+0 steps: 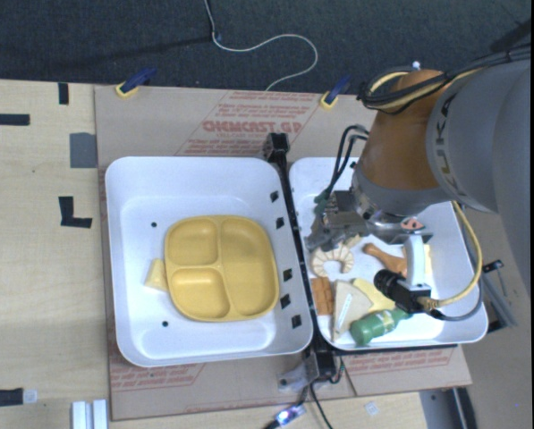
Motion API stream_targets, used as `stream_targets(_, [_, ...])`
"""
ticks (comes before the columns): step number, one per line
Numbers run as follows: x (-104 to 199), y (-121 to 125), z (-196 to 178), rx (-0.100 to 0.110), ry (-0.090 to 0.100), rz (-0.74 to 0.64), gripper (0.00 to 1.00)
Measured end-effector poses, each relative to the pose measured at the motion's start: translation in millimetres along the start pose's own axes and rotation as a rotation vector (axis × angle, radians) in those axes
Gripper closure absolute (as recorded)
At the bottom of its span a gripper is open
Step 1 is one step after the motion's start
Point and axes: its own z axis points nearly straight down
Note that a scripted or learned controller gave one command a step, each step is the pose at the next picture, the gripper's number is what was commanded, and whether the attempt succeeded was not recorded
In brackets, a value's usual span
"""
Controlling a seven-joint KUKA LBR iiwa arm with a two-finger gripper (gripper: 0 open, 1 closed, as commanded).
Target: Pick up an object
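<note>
Green bottle point(377, 323) lies nearest me at 5 o'clock in the right bin point(459, 329); yellow tray point(220, 267) fills the left bin point(128, 186). My pincer point(331, 231) sits over the clutter; can't tell its grip.

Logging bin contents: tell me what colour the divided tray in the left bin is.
Yellow, seen in the camera view: the divided tray.

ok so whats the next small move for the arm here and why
Probably a short straight drop onto the pile. The tool sits low over the left side of the right bin, just above a pale ridged ring-shaped piece, with nothing visibly held. The green bottle lies nearer the front edge, farther off, so the ring looks like the closest target.
</note>
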Motion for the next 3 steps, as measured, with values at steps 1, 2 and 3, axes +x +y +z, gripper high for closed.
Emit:
stream_targets(1, [53.3,-12.1,-15.3,-0.002,0.001,-0.001,1.0])
stream_targets(2, [73.1,-1.2,-19.6,-0.002,-0.001,0.003,1.0])
stream_targets(3, [77.1,-14.3,-4.0,0.002,-0.003,0.007,1.0])
